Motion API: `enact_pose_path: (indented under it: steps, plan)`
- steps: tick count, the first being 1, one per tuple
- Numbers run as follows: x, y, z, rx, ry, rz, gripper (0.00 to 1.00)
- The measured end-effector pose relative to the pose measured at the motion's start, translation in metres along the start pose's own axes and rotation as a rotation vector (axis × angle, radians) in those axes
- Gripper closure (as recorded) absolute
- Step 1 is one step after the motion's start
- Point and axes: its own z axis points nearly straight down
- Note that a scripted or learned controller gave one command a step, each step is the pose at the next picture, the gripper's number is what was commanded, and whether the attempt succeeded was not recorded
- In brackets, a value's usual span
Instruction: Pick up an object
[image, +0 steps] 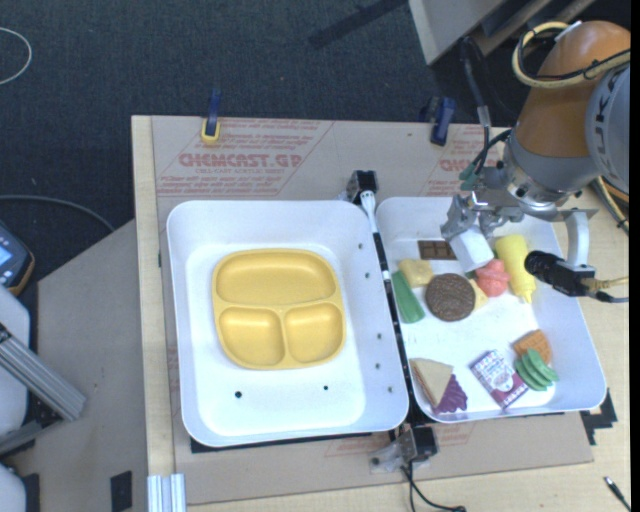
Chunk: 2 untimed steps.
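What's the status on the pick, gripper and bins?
Gripper low over right bin, near brown disc and pink piece; finger state unclear. Nothing seen held. Toy food crowded around; yellow tray sits in left bin.

Toy foods scattered in the right white bin (590, 345): round brown patty (451, 297) at centre, yellow banana-like piece (517, 262) far right, green strip (406, 298) left, purple packet (496, 376) near edge.

Tool (470, 243) hangs over the toy-filled right bin (590, 360), beside yellow tray (277, 307).
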Motion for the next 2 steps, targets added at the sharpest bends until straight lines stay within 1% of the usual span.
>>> enact_pose_path:
  steps: [2]
  plan:
    - [0.0003, -0.0049, -0.0005, 0.004, 0.002, 0.001, 1.00]
